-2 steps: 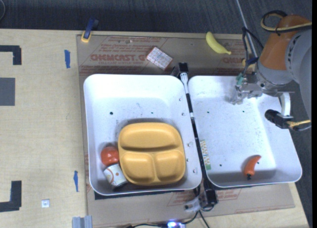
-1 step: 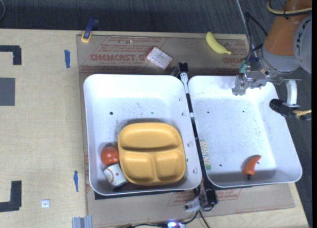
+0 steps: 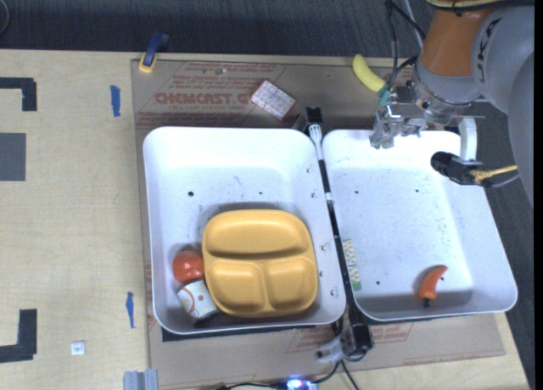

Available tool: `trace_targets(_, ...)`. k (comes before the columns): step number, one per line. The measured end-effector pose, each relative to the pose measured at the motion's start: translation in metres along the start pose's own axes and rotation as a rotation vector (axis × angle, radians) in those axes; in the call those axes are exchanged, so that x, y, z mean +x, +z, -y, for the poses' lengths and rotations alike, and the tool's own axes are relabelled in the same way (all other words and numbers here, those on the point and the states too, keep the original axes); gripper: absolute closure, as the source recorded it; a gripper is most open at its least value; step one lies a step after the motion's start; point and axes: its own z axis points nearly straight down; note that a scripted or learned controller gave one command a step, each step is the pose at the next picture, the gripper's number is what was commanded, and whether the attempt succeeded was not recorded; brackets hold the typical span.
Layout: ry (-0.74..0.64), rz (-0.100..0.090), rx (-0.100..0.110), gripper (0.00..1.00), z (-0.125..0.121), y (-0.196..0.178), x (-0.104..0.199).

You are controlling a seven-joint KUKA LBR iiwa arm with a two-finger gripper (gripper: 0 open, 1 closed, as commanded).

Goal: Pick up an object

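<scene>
The robot's two-finger gripper (image 3: pixel 386 136) hangs over the far rim of the right-hand shallow white plastic bin (image 3: pixel 475 236), at the corner nearest the divider between the bins. Its metal fingers (image 3: pixel 379 136) point down and look narrowly set with nothing between them, though they are small in the view and the gap is hard to read. The only thing in that bin is a small orange curved piece with a dark tip, shaped like a chilli pepper (image 3: pixel 430 283). It lies well apart from the fingers, toward the near rim and a little out toward the arm's side, so reaching it means crossing almost the whole bin floor. Its long axis runs at a slant, the dark tip lower and nearer the bin's front wall, the orange end rising away; a grasp would probably need the fingers to close across that narrow body. It looks smooth, light and thin. In the left bin (image 3: pixel 161 176), farther still from the fingers, sit a yellow moulded plastic tray with three compartments (image 3: pixel 259 261), and touching its outer edge a small red ball (image 3: pixel 187 266) and a white-and-orange cylinder (image 3: pixel 196 298).
</scene>
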Motion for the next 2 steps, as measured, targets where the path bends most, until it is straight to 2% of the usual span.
trace_targets(1, 0.003, 0.002, 0.001, 1.0, 0.072, -0.096, -0.042)
trace_targets(2, 0.001, -0.001, 0.007, 1.0, 0.09, -0.095, 0.076)
